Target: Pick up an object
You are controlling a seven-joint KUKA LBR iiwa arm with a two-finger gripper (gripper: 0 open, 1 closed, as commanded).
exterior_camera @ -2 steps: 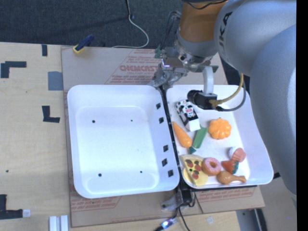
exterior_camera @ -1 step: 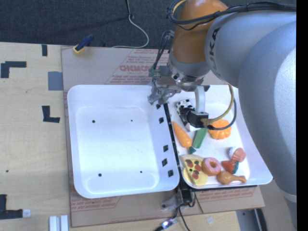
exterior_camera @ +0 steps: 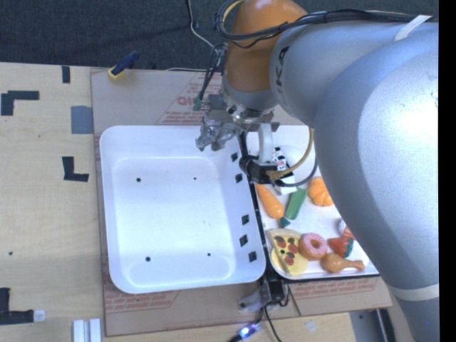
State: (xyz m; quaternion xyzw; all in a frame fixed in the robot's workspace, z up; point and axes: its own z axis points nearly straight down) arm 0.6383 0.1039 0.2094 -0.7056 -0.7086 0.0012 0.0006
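Looming closest: grey arm (exterior_camera: 370, 141), covering much of the right bin (exterior_camera: 313, 280). Orange band (exterior_camera: 253, 38) above the wrist. Gripper (exterior_camera: 214, 140) low over the far right corner of the left bin (exterior_camera: 171, 219); fingers too blurred to judge, nothing seen between them. Toy food bunched in the right bin's near end: carrot (exterior_camera: 270, 200), green piece (exterior_camera: 296, 204), pizza slice (exterior_camera: 287, 250), donut (exterior_camera: 312, 246), drumstick (exterior_camera: 340, 263). All apart from the gripper. Blue-and-yellow item (exterior_camera: 122, 65) beyond the bins.
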